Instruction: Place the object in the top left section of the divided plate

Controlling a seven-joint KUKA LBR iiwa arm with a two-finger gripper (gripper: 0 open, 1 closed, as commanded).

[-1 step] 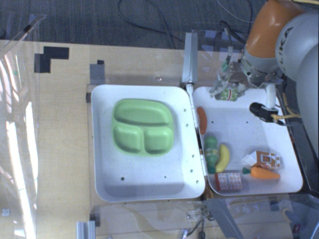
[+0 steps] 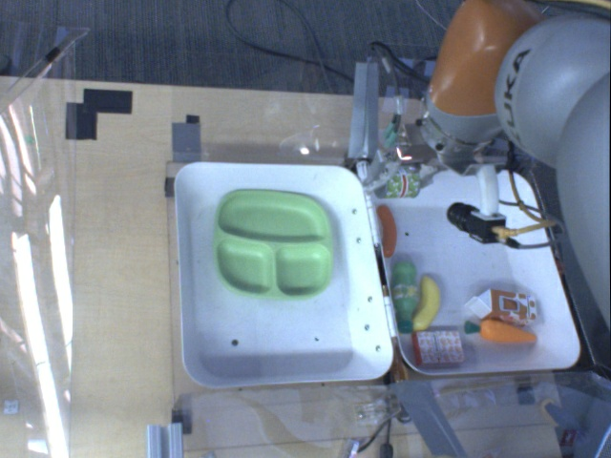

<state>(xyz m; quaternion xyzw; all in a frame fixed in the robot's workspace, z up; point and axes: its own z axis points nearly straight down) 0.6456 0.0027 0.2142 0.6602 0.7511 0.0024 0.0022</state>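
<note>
step: we're figuring the gripper (image 2: 393, 165) is going for a pick at the right bin's (image 2: 563, 337) back-left corner, over a green-red item (image 2: 405, 185); can't tell its state
plate (image 2: 275, 241): sitting in the left bin (image 2: 205, 356), sections bare
next: we're needing a firm hold, then a carry left
room: wooden bench (image 2: 105, 284), cables behind

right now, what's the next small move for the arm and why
Probably ease the gripper down onto the small colourful pack just under it in the right bin's far corner: the green divided plate holds nothing yet.
</note>
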